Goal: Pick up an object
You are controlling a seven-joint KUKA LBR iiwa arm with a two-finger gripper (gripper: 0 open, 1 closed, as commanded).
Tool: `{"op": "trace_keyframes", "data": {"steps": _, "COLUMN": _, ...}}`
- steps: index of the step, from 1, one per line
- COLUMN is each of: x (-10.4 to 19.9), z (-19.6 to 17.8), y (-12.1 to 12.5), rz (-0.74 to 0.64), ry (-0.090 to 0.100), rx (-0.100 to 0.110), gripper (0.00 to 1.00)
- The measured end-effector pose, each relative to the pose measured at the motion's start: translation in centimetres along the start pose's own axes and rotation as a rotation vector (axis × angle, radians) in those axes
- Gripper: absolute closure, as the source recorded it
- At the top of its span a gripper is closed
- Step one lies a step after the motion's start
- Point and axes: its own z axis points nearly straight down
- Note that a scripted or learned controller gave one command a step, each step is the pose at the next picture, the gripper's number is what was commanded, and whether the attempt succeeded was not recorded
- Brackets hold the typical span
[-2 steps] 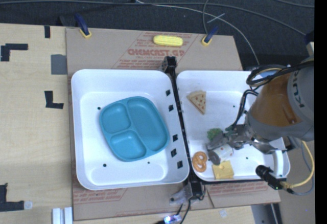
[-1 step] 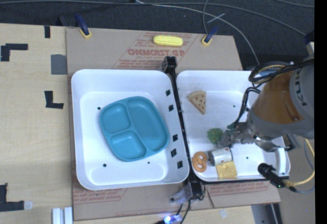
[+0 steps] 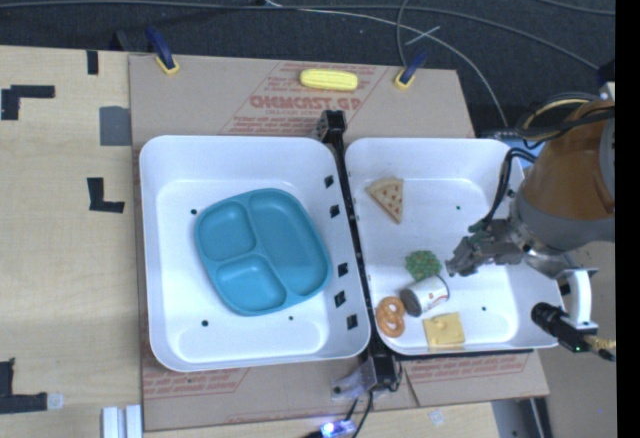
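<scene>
gripper low in the right bin, nothing in hand yet

i see my arm point(image 3: 570, 191) reaching in from the right, with the gripper point(image 3: 470, 256) low over the floor of the right bin point(image 3: 455, 154). from this slant i cannot tell how it is set, and i see nothing held in it.

the pickable things sit grouped at the near end of that bin, which is why the arm is angled toward them: a green broccoli piece point(image 3: 422, 264) just beside the gripper, a small can point(image 3: 426, 295) lying on its side below it, a pretzel point(image 3: 390, 316) by the divider, and a yellow cheese square point(image 3: 443, 330) near the front wall. a pizza slice point(image 3: 387, 198) lies apart, farther back.

the left bin point(image 3: 160, 226) holds a blue divided plate point(image 3: 262, 250). a yellow banana point(image 3: 328, 80) rests on the cardboard beyond both bins.

i judge the broccoli or the can the likeliest target.
</scene>
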Motion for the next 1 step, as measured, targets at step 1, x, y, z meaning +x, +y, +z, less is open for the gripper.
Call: {"op": "trace_keyframes", "data": {"steps": 1, "x": -0.25, "z": -4.24, "y": 0.3, "rz": -0.001, "ry": 0.0, "rx": 0.001, "gripper": 1.0}}
